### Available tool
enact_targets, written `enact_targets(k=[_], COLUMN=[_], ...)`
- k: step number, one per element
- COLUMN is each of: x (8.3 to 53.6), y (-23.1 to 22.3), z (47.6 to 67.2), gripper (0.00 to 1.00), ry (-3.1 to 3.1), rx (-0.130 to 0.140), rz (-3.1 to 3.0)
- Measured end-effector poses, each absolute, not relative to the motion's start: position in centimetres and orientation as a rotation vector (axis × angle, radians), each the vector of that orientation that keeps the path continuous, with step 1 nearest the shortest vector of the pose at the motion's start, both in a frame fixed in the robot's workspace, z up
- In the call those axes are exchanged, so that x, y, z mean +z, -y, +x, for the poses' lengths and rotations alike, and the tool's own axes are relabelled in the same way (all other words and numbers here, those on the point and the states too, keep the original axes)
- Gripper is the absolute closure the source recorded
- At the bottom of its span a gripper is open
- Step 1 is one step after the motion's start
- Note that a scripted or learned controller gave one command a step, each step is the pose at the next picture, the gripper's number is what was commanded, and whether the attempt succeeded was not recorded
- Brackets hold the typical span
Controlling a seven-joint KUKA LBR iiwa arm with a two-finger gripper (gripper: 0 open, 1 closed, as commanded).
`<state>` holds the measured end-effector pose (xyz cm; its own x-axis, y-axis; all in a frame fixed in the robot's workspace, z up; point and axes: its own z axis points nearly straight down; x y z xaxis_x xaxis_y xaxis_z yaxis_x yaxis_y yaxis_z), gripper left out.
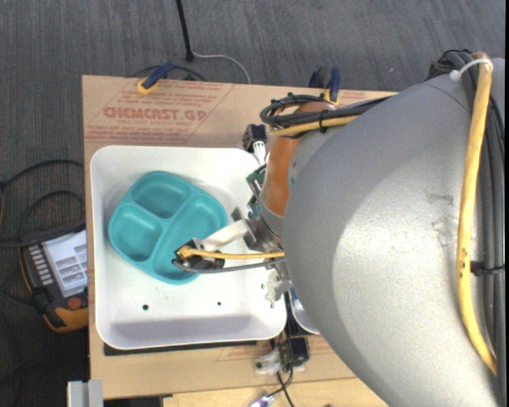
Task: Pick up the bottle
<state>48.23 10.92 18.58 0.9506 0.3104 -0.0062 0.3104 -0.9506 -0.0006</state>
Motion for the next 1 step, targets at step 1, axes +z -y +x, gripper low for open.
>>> enact_targets(k=[1], x=[9.63], y=[-17.54], z=[48.79], gripper=[0.00], ry=[-0.321], rx=[-0.003], rz=[3.126])
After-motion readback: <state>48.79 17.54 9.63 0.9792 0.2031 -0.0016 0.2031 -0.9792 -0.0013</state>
